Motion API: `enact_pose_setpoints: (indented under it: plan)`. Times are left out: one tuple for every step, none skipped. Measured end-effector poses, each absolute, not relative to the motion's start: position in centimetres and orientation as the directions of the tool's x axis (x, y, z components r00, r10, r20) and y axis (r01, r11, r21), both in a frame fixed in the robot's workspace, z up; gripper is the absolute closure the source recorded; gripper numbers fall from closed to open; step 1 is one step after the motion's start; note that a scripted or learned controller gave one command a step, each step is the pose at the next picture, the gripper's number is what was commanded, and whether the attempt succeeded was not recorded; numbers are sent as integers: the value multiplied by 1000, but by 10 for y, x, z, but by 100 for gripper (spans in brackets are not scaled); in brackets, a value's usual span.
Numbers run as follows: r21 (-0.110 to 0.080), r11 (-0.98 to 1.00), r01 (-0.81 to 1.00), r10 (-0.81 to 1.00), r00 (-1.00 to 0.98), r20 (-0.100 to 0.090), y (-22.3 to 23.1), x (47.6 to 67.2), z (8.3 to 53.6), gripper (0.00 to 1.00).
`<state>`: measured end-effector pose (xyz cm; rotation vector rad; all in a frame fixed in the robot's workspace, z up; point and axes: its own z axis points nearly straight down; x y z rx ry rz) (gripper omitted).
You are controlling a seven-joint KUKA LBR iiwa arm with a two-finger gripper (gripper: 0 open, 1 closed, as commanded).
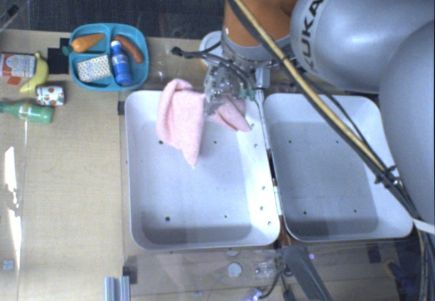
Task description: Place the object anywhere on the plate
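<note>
Cloth [181, 119], pink, lies crumpled in the left bin [197, 204] at its far edge, with its long axis running from the far rim toward the bin's middle. A smaller pink fold [234, 117] shows just right of the gripper [221, 97], close to the wall between the bins. The gripper hangs over the cloth's right edge; whether it is released or clenched cannot be told. The cloth's bulk lies to the gripper's left in this view. The plate [109, 55], blue and sectioned, sits outside the bins, beyond the left bin's far-left corner, holding toy food. The right bin [333, 177] lies under the arm [353, 34].
</note>
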<state>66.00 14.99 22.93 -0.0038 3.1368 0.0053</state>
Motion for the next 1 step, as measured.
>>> enact_pose_setpoints:
  plan:
    - [3, 1000, -2, -2, -1000, -6, 150, 660, 230, 0]
